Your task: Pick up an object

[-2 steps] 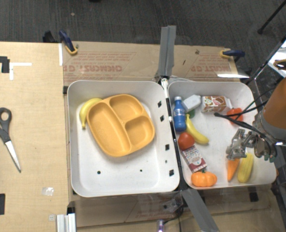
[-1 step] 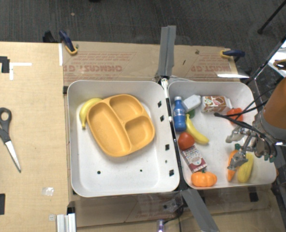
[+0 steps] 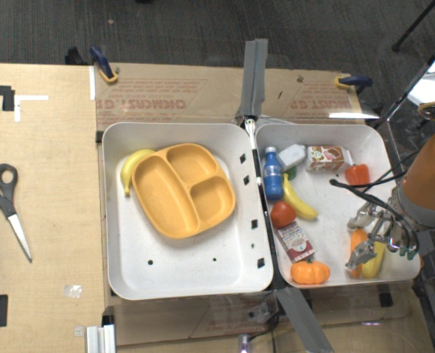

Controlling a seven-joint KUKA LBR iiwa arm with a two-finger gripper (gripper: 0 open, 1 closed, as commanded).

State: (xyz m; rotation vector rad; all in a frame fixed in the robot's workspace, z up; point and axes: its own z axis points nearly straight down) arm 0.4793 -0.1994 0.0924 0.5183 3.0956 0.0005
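Hand (image 3: pixel 366 250): low in the right bin's (image 3: pixel 375 134) near right corner, over an orange and yellow toy (image 3: pixel 370 262); I cannot tell its state, nor whether it has hold of anything. I judge it placed there to take that piece.

Right bin: blue bottle (image 3: pixel 272 173), banana (image 3: pixel 299 203), tomato (image 3: pixel 283 214), red packet (image 3: pixel 296 243), small pumpkin (image 3: pixel 310 272), snack box (image 3: pixel 326 157), red pepper (image 3: pixel 357 173).

Left bin (image 3: pixel 180 274): divided orange plate (image 3: pixel 182 190), second banana (image 3: pixel 134 165) tucked against its far edge.

Bench (image 3: pixel 40 197): scissors (image 3: pixel 8 204).
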